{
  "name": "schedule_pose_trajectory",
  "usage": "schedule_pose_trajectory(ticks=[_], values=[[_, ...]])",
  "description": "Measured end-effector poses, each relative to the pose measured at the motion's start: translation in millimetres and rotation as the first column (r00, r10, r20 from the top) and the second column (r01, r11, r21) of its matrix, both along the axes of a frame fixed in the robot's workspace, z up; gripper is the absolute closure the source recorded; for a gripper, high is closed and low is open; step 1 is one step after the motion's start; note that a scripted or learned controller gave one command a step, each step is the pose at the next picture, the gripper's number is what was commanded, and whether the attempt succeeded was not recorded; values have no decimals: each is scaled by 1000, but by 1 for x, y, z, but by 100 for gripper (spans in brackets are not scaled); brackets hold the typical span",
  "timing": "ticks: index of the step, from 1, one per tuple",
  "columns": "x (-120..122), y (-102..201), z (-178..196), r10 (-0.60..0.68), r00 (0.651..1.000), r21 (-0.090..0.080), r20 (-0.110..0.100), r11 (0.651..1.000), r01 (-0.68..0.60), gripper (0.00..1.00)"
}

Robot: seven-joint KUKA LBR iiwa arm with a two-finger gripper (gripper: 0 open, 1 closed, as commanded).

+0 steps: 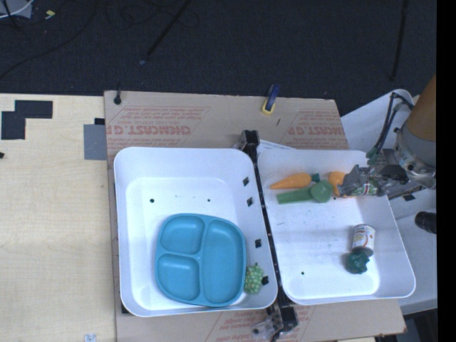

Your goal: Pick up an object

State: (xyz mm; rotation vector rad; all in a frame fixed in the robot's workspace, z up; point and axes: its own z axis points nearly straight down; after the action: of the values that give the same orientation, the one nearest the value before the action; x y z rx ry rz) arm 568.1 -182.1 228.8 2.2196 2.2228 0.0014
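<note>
On a pale wooden bench, a cardboard sheet [182, 122] bears two white bins. Left bin [135, 191]: a blue divided plate [201, 258]. Right bin [324, 280]: an orange carrot [291, 182], a small can [363, 237]. At its far right rim is the gripper [354, 184]; its state is unclear. Dark floor lies beyond.

Blue tray [200, 258] w/ green lump [253, 279] beside; orange carrot [291, 182]; green spoon-ish thing [308, 194]; teal blob [358, 263]; bins [135, 191] white.
</note>
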Motion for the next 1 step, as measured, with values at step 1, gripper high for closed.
schedule_pose_trajectory(ticks=[1], values=[[0,59,-9,2,1000,2,-5,1000,-2,100]])
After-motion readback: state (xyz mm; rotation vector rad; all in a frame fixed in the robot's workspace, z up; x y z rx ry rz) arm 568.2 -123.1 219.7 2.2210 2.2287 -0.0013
